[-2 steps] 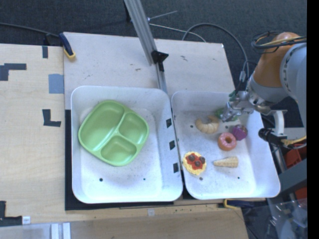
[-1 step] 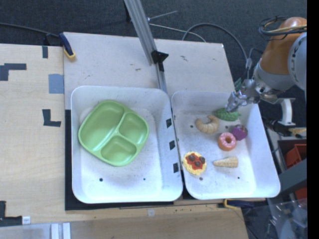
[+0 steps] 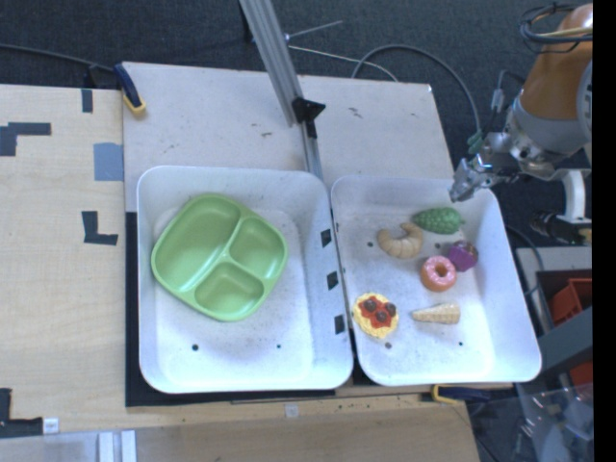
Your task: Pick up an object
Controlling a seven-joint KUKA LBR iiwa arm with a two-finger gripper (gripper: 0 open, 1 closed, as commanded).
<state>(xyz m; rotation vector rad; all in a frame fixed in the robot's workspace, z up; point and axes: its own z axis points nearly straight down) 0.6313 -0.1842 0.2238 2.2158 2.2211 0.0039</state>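
Claw (image 3: 460, 189), grip state indiscernible, above bin rim (image 3: 500, 221); just below-left, bumpy green oval pickle (image 3: 438, 220); beyond, tan croissant (image 3: 399, 243).

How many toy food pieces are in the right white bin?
6: green leafy piece, tan croissant, purple piece, pink donut, small pizza, cream cone. None seem hidden.

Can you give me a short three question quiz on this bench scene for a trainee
1. True or false: the green plate lies in the left bin.
2. Which item lies nearest the gripper? A. donut B. green vegetable C. cone
3. Fill in: the croissant lies in the ___ bin.

Key: 1 true; 2 B; 3 right.
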